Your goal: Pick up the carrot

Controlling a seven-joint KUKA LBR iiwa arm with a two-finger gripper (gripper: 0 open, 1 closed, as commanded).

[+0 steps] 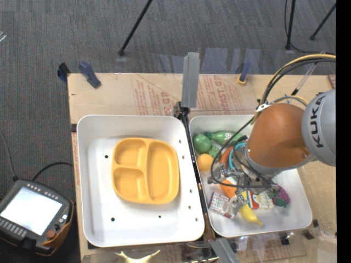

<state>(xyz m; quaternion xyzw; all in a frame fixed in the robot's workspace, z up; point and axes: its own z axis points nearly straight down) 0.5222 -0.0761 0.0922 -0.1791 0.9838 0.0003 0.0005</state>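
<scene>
The carrot shows as a small orange piece in the right bin, just under the arm's wrist. My gripper hangs low over the middle of that bin, right at the carrot, and the orange band of the arm covers most of it. Whether the carrot sits between its fingers is hidden by the wrist and cables.
Around the gripper lie green vegetables, an orange fruit, a banana, a printed packet and a purple item. The left bin holds a yellow divided plate. A tablet lies at lower left.
</scene>
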